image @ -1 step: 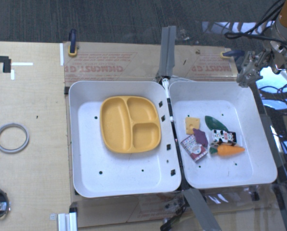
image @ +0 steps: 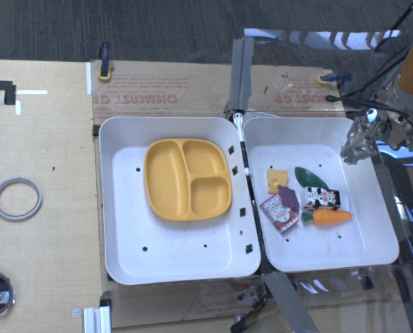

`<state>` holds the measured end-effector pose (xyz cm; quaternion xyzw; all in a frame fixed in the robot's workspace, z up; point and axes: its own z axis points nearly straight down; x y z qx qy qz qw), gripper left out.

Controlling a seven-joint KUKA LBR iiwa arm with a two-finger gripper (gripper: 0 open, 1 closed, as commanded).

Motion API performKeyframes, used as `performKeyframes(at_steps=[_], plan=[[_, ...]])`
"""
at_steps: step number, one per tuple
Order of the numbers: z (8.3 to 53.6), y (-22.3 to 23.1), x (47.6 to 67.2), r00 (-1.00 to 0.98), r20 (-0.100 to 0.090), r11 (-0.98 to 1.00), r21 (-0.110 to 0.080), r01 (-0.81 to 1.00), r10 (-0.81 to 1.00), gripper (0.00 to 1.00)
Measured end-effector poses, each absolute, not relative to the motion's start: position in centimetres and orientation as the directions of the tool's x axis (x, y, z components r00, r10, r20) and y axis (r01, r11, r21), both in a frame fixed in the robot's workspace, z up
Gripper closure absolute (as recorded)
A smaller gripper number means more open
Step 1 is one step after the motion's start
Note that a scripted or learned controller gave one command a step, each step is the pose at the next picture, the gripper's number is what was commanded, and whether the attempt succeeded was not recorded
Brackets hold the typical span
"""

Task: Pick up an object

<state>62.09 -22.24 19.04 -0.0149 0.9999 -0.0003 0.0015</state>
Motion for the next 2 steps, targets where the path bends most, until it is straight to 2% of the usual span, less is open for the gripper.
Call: performKeyframes(at_steps=[1,2], plan=[[10.9,-18.5,60.7,-0.939,-0.021,0.940,0.000,0.342,0.342,0.00],[12.4,-9.3,59.0,-0.806,-0.002,0.806,0.000,0.592,0.592,0.00]])
